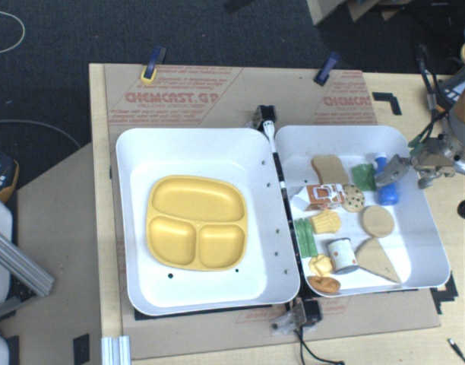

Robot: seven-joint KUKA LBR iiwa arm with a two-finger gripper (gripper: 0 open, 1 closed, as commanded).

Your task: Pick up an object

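The right bin point(430, 234) holds several toy food pieces. Among them are a brown bread slice point(329, 169), a green piece point(363, 176), a blue piece point(387, 195), a chocolate-chip cookie point(354, 200), a round tan disc point(378, 220), a tan wedge point(381, 261) and a small white can point(341, 254). My gripper point(412, 167) hangs over the bin's far right part, just right of the green piece and above the blue piece. Nothing is visibly held in it.
The left bin point(134, 204) carries a yellow divided tray point(196, 221). A red-and-white packet point(322, 195), a yellow ridged piece point(326, 221), a green strip point(305, 238) and a small pastry point(326, 284) lie in the right bin's left half. Two clamps point(150, 67) hold the board's far edge.
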